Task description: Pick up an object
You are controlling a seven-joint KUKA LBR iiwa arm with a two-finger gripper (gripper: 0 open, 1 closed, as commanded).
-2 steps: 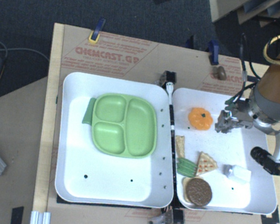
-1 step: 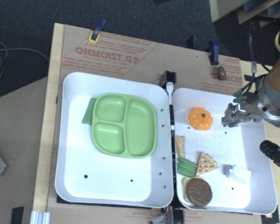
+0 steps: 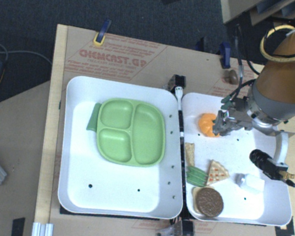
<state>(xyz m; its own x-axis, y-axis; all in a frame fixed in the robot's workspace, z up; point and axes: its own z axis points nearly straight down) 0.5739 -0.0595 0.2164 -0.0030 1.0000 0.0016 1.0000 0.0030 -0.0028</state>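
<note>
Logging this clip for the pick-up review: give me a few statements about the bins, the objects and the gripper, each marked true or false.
1. The green divided plate lies in the left bin. True.
2. The gripper is over the left bin. False: it is over the right bin, right beside the orange object.
3. The round brown cookie sits near the front edge of the right bin. True.
4. The orange object lies on the green divided plate. False: it is in the back part of the right bin.
5. The triangular slice lies between the orange object and the round brown cookie. True.
</note>
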